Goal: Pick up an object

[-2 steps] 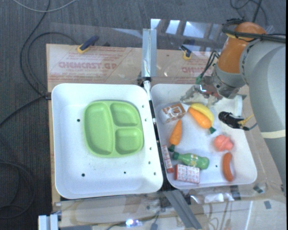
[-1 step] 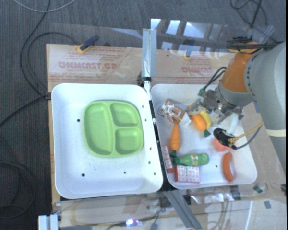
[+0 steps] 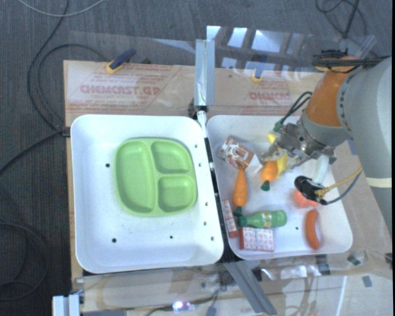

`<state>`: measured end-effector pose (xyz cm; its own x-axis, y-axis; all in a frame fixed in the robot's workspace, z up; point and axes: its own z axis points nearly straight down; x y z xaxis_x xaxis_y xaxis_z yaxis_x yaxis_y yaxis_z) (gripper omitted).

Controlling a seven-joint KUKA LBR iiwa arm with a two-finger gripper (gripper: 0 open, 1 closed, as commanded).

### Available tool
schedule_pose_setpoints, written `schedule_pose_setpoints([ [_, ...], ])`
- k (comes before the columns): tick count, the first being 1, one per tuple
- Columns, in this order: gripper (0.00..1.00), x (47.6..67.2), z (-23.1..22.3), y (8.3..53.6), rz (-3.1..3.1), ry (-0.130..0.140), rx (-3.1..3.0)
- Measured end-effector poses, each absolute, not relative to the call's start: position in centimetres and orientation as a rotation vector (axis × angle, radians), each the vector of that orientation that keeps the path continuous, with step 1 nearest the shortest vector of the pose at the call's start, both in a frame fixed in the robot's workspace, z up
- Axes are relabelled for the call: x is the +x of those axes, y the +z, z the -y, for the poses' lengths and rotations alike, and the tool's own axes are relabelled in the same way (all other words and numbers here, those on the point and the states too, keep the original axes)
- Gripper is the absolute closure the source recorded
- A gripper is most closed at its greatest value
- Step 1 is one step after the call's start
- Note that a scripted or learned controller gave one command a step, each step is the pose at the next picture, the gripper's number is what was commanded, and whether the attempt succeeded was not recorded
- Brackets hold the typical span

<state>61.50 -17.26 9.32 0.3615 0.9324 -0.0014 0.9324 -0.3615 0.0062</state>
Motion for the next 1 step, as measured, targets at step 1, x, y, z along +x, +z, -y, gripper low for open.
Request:
schedule_pose_setpoints([
  [1, 1.00, 61.30, 9.09, 24.83, -1.668, -0.013, 2.665],
])
